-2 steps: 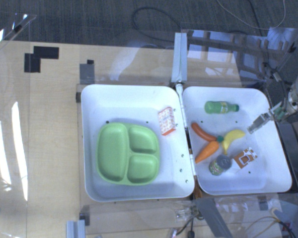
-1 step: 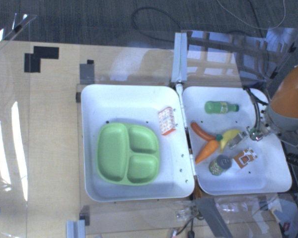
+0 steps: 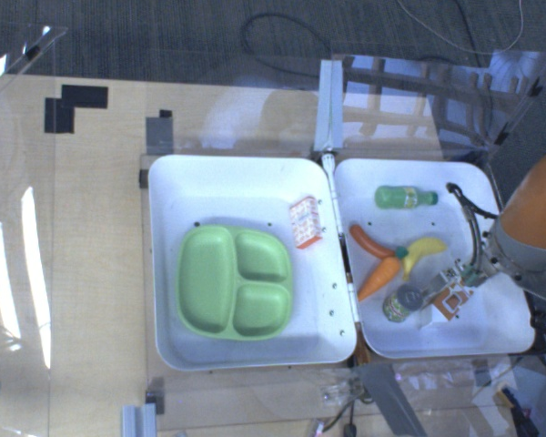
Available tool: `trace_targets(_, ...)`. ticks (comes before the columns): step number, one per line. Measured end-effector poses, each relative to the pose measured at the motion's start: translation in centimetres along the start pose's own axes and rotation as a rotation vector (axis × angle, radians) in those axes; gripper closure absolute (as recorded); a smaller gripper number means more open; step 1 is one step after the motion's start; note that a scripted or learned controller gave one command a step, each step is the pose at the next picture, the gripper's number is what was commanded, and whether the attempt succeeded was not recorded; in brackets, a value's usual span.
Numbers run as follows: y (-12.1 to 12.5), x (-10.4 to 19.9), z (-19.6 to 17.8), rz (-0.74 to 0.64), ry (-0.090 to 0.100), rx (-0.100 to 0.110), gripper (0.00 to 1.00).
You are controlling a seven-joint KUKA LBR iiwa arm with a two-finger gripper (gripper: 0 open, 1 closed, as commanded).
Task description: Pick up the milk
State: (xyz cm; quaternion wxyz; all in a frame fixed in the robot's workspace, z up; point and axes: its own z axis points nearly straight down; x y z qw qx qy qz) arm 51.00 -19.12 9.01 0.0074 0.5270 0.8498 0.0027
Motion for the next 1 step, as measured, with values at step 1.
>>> trace_targets(1,0.41,-0.03,-1.22,-0.004,-0.003,-0.007,1.0)
